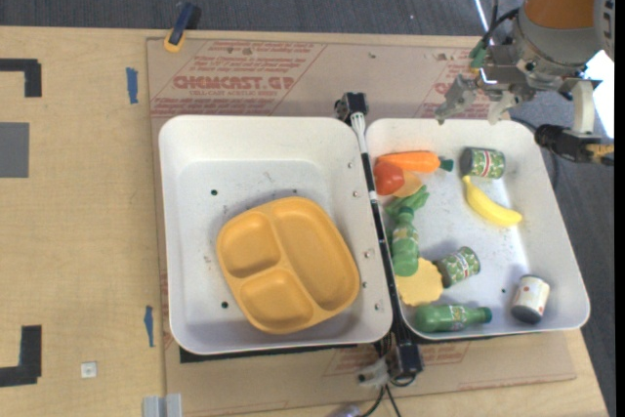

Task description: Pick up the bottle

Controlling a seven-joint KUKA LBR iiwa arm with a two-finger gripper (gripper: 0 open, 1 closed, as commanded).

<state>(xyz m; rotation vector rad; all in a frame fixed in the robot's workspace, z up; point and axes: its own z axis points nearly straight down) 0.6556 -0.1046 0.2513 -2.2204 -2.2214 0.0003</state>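
Note:
The green bottle (452, 316) lies on its side at the near edge of the right bin (562, 239), cap pointing right. My gripper (478, 103) hangs over the far rim of that bin, well away from the bottle. Its two fingers stand apart, open, with nothing between them.
The right bin also holds a carrot (412, 161), a red pepper (389, 177), a banana (491, 204), two green cans (483, 163) (458, 266), green vegetables (403, 234), a yellow slice (422, 287) touching the bottle and a white can (529, 298). A yellow divided plate (288, 262) lies in the left bin (186, 210).

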